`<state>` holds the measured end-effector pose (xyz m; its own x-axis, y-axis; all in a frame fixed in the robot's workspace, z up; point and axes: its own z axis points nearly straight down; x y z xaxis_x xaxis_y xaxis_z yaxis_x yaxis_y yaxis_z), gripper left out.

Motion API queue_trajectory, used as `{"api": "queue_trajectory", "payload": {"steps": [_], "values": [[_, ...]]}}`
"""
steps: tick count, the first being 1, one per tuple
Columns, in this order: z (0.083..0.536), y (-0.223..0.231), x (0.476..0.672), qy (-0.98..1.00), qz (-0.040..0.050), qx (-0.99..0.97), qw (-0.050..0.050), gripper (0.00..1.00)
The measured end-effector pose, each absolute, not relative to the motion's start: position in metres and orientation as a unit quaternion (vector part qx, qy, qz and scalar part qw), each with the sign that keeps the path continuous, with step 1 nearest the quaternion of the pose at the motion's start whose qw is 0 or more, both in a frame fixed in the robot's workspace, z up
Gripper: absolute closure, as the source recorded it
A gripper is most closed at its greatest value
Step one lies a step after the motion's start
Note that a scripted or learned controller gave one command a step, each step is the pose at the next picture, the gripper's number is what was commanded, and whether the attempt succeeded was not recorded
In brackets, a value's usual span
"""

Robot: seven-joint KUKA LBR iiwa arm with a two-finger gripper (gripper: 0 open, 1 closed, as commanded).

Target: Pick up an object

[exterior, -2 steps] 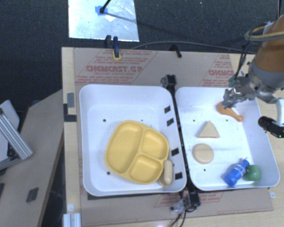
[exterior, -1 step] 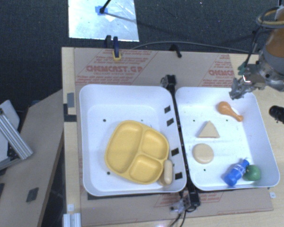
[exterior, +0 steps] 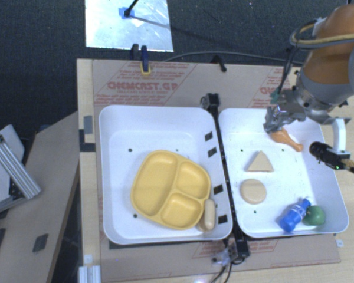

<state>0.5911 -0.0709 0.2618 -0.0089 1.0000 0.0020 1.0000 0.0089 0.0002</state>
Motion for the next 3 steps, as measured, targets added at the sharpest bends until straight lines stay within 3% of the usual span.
{"api": "queue_trajectory", "payload": {"steps": [3], "values": [[0.239, 0.080, 0.572, -0.711, -0.0009, -0.704, 0.001, 1.00]]}}
